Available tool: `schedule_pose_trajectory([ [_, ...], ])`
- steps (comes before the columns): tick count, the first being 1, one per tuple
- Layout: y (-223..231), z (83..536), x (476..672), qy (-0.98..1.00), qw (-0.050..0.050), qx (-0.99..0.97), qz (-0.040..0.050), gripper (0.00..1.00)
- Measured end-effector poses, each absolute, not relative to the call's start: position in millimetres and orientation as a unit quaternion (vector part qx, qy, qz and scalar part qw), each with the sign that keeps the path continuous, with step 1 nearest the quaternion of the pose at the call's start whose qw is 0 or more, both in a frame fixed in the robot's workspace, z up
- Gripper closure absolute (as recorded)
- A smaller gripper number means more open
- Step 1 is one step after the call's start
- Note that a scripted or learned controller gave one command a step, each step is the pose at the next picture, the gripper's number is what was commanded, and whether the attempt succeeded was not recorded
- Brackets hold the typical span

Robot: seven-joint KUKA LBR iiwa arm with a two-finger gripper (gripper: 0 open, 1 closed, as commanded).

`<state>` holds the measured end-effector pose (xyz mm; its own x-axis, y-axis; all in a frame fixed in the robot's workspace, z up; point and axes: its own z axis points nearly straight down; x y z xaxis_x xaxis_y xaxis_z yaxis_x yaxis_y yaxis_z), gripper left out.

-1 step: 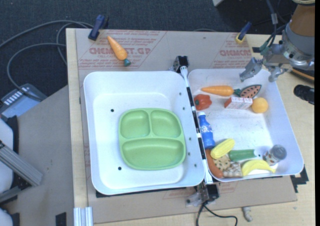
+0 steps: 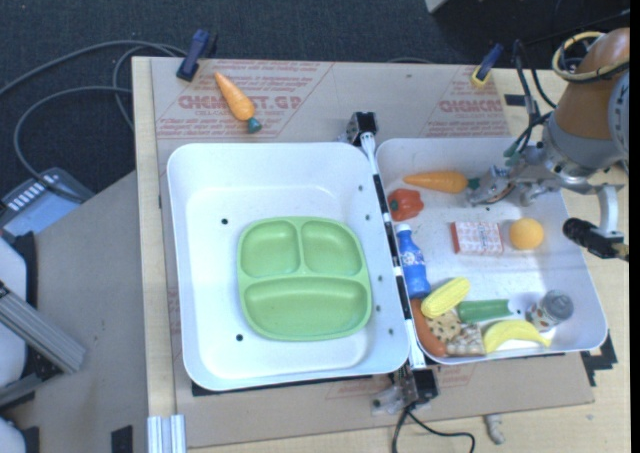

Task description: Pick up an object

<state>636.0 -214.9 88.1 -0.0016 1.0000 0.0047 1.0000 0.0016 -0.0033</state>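
The right bin (image 2: 590, 286) holds the loose objects. An orange carrot (image 2: 436, 181) lies at its back, with a red pepper (image 2: 405, 204) just left of it. A pink wafer block (image 2: 476, 237) and an orange ball (image 2: 526, 233) sit mid-bin. Along the left wall lies a blue bottle (image 2: 408, 259). Near the front are a corn cob (image 2: 445, 296), a green cucumber (image 2: 484, 310), a banana (image 2: 516, 335) and a small can (image 2: 555, 307). My gripper (image 2: 491, 189) is low in the bin's back part, just right of the carrot's tip and above the wafer block. Nothing shows in its grasp.
The left bin (image 2: 195, 191) bears a green divided plate (image 2: 303, 277). A second carrot (image 2: 236, 98) lies on the bench behind that bin. Blue clamps (image 2: 195, 53) (image 2: 487, 64) sit at the bench's back edge. The arm (image 2: 588, 116) hangs over the right bin's back right corner.
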Motion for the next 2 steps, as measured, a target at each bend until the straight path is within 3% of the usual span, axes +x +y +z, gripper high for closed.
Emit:
schedule_pose_trajectory([
  [1, -214, 84, 583.3, -0.708, 0.002, -0.707, -0.0005, 0.00],
  [2, -200, 85, 554.5, -0.707, 0.001, -0.707, 0.0000, 0.00],
])
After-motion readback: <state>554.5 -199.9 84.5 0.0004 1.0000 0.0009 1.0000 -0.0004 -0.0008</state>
